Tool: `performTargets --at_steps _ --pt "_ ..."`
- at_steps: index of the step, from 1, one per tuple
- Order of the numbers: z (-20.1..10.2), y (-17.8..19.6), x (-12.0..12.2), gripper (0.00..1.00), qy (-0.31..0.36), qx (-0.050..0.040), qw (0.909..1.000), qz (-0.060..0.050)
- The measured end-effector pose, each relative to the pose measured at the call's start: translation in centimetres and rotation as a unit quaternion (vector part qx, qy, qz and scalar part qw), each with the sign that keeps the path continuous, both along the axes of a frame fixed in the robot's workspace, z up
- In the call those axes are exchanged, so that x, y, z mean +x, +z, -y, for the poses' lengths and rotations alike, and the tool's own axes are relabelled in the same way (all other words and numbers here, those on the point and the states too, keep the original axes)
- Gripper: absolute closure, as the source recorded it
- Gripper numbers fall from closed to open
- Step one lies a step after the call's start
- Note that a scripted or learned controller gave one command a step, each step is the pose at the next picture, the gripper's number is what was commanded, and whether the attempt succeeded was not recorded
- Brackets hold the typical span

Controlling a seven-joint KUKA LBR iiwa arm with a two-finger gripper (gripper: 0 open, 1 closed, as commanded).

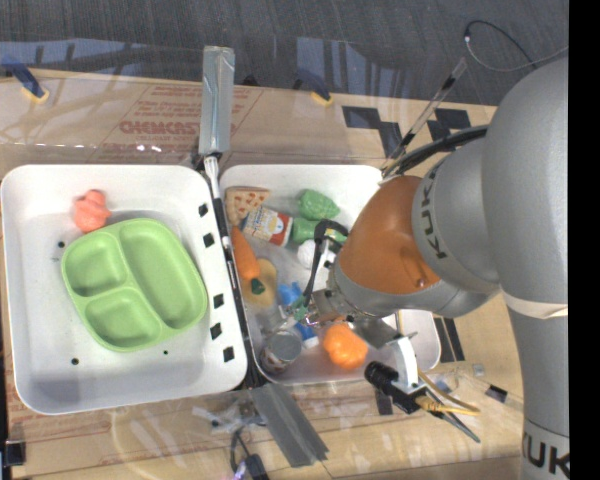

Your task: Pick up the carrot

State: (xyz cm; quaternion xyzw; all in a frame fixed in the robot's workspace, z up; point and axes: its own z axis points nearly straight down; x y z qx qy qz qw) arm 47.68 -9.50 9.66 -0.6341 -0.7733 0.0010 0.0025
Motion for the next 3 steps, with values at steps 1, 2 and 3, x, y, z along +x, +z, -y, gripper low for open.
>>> performTargets --at_steps 1,2,3 --pt "0.0 1.0 0.0 1.00 0.002 0.0000 1.0000 0.000" --pt "0.0 1.0 0.0 0.00 0.002 0.0000 1.0000 0.000" --pt "-2.2 9.5 0.0 0.00 -0.059 -0.0008 0.9983 0.002"
